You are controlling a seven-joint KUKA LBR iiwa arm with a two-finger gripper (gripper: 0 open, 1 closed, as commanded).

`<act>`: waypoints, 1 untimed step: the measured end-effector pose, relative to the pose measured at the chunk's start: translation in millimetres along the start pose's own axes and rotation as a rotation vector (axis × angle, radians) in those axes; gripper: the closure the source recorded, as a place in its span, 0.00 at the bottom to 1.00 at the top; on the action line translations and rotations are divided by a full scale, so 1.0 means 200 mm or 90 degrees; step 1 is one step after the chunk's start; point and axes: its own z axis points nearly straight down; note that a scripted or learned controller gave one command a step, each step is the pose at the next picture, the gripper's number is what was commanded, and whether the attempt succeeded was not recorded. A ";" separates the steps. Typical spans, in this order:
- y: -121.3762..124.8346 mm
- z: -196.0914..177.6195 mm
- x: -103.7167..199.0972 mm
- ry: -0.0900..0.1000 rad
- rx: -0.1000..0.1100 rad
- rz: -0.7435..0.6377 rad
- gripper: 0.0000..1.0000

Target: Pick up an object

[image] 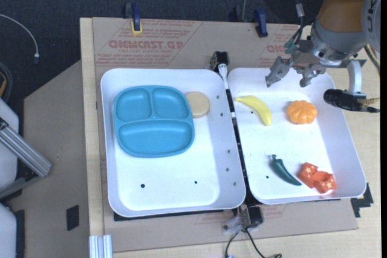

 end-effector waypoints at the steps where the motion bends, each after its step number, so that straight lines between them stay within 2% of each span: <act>1: 0.01 -0.03 0.00 -0.001 -0.008 -0.001 0.00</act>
